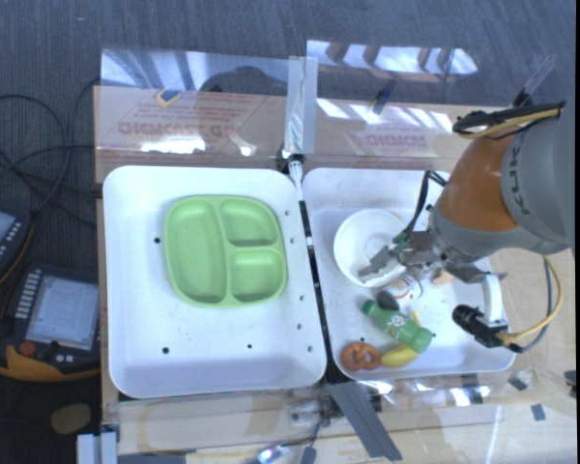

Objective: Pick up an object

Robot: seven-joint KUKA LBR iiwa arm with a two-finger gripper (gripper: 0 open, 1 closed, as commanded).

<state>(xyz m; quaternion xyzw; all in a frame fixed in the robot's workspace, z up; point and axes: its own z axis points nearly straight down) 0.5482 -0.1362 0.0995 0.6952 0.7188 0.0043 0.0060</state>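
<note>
At the far left, off the table, a handheld control pendant (50,319) with a screen lies on the dark carpet among black cables. The left white bin (126,356) holds a green divided plate (224,250) with three compartments, lying flat near the bin's middle. A raised edge separates it from the right white bin (348,184), where the objects sit. A white bowl (360,235) rests upright in the middle of that bin. Toward the near edge, a green bottle (398,323) with a dark cap lies on its side, and below it a small brown pretzel-like piece (360,357) sits just beside a yellow banana (398,357). The arm (507,196), grey with an orange band, comes in from the right and leans over this bin. Its end effector (394,262) hangs at the near right rim of the bowl, above the bottle; whether it is wide, narrow or gripping something cannot be told, since the tips blur against the bowl and small items there.
</note>
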